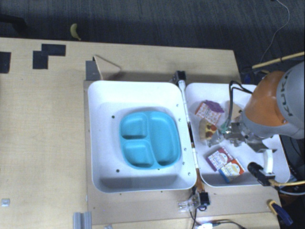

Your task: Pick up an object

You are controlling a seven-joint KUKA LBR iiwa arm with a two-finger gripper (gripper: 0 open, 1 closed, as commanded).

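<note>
Reaching low into the right bin (285,168), the gripper (223,131) hung over the yellow packet (208,128), likely lining up a grasp; jaws' state unreadable.

- Bins (100,128): smooth white plastic, slight sheen.
- Tray (150,138): glossy turquoise plastic.
- Bench (43,142): matt pale wood.
- Packets (224,161): shiny printed wrappers.

2 bins are set side by side on the bench (43,142). A divided tray (150,138) lies in the left bin (102,128). Small packets (214,137) are clustered in the right bin (198,92), with the arm (274,106) placed over its right part.
</note>
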